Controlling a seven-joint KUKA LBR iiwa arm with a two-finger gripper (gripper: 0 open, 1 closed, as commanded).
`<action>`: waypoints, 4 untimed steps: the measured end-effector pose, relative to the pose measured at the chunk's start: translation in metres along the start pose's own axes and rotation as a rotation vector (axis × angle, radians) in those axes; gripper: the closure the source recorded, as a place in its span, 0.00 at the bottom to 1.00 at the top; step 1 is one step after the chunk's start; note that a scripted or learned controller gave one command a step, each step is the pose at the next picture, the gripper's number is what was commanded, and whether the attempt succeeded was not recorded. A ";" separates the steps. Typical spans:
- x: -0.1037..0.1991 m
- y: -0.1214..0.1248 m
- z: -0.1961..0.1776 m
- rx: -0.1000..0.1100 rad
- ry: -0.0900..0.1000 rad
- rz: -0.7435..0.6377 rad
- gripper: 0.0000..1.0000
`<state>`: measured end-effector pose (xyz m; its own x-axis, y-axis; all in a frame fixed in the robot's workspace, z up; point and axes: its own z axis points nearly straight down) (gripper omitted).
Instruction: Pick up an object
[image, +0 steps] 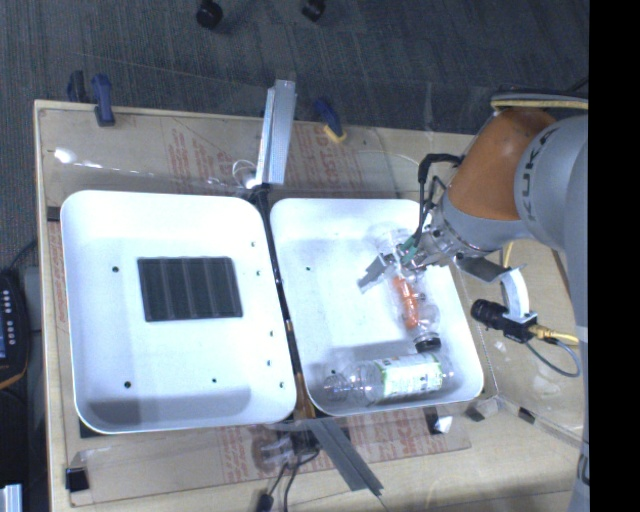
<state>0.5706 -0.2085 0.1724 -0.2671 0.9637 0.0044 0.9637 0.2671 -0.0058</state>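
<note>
Step in hand: You are looking at the approach and grasp stage. The grey arm with the orange band (505, 175) reaches in from the right, and its two-finger gripper (400, 262) sits low over the right-hand shallow white bin (310, 300).

Gripper: It hangs above the upper end of a small clear plastic bottle with orange contents and a dark cap (413, 310). Whether the tips touch the bottle is too close to call.

Fingers: You cannot tell from this slanted view whether they are spread or pressed together. Nothing shows between them, so count no object as held.

Task's things: The small bottle lies near the bin's right wall, running from the gripper down toward the front. A larger clear plastic bottle with a pale label (392, 380) lies on its side along the front wall, just beside the small bottle's cap.

Left-hand shallow white bin (100, 300): It carries a dark ribbed rectangular panel (189, 288) on its floor.

Next move, as a judgement: Close on the small bottle's body and lift straight up. Its smooth, rounded plastic could roll or slip.

Writing: Red print runs across the surface (160, 150) around the bins, too small to read. The larger bottle's label is also unreadable.
</note>
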 end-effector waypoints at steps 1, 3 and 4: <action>0.004 0.025 -0.070 -0.005 -0.005 0.106 0.00; 0.005 0.004 0.010 -0.004 -0.004 0.183 0.00; -0.001 0.001 0.001 -0.005 -0.005 0.084 0.00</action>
<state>0.5722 -0.2088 0.1716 -0.1854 0.9827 -0.0008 0.9827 0.1854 -0.0008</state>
